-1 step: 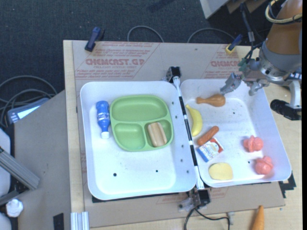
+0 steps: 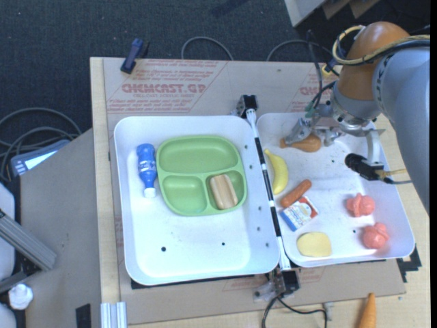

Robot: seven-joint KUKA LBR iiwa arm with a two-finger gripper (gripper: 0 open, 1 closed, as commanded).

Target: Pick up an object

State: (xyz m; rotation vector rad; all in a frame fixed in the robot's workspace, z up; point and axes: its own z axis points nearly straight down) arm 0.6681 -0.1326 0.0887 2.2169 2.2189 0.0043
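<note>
Grey arm with orange band reaching in from the right, bent down over right white bin (image 2: 403,234), gripper (image 2: 308,137) low at its far corner, fingers pinching a small orange-brown rounded object (image 2: 309,144)

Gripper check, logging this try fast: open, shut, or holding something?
Gripper: low in the right bin, at a brown item; fingers' state cannot be told.

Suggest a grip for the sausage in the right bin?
Grip the sausage across its middle, coming straight down, fingers on its long sides. It lies flat and diagonal; the banana and the small carton crowd its ends, so mid-length probably gives the most room.
</note>
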